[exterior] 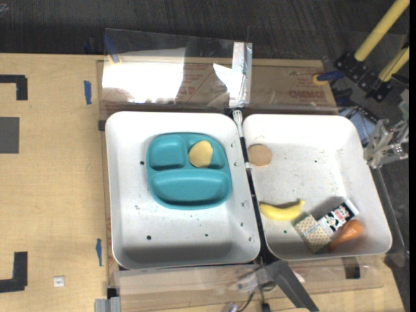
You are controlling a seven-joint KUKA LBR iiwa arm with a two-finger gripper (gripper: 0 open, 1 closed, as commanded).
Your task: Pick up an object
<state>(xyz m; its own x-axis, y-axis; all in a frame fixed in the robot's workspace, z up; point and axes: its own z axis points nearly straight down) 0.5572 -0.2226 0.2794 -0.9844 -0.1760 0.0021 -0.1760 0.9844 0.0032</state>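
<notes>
The left bin [123, 194] holds a teal divided plate [188, 174], and a round yellow fruit [201, 153] rests in the plate's upper right compartment. In the right bin [312, 142], a flat tan disc [259, 155] lies near the far left corner. A yellow banana [281, 210] lies at the near left. Crowded into the near right corner are a beige patterned block [313, 233], a white and black carton [338, 216] and an orange piece [348, 233], all touching.
A clear plastic sheet [175, 77] stands behind the bins. Brown board [45, 174] stretches to the left. Yellow-handled tools [383, 25] and a metal fixture [383, 142] sit off the right bin's far right side.
</notes>
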